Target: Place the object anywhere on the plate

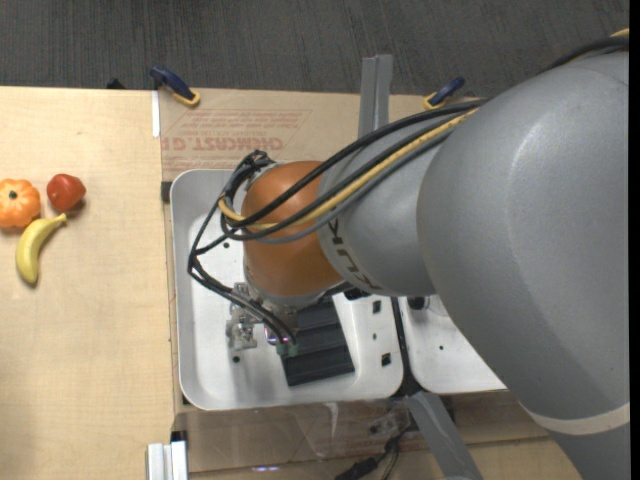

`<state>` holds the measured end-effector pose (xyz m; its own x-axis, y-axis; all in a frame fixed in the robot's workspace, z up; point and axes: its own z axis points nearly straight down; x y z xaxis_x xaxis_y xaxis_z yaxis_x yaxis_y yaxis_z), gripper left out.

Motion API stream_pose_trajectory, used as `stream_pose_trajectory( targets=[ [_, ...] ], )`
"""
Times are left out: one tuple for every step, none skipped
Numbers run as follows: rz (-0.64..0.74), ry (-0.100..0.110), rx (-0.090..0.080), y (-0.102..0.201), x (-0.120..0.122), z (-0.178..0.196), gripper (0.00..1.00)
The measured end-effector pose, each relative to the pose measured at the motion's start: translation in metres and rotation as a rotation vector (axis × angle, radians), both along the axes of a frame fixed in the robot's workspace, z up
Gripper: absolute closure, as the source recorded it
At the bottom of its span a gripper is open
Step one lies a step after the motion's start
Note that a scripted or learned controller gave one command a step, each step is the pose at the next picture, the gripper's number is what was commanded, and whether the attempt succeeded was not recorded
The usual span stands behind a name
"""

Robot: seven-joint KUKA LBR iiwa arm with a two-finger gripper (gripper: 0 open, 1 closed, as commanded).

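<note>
Object first, and it is hidden: whatever is meant to be placed is covered by the wrist, so its spot can only be given as somewhere beneath or close beside the gripper (243, 330), if it is in this bin at all. The gripper is seen low over the white bin (185, 298), directly under the orange band (285, 233). Whether it is apart, together or clamped on anything cannot be told, and nothing is seen held. The plate cannot be placed either, much of the 2 bins being covered by the arm, with a strip of the 2nd bin (450, 358) glimpsed behind the gripper on the arm's side. Well away from the gripper, beyond the bin wall on the side opposite the arm, 3 fruits are laid on the bench (90, 368): a banana (33, 250), a red fruit (66, 192) and an orange fruit (17, 204), close together. On handling, little can be judged: a thing small enough to be hidden under 1 wrist is likely light, but stiffness and slip are left unknown. A hold across its narrowest width, near the middle, would be advised, with a gentle squeeze until firmness is known.
</note>
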<state>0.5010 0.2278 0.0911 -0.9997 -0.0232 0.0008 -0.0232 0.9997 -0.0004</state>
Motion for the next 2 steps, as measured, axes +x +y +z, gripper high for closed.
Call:
stream_pose_trajectory(
  targets=[
    [0.206,-0.004,0.001,0.001,-0.006,0.089,1.00],
    [-0.104,0.000,-0.001,0.000,0.003,0.072,1.00]
  ],
)
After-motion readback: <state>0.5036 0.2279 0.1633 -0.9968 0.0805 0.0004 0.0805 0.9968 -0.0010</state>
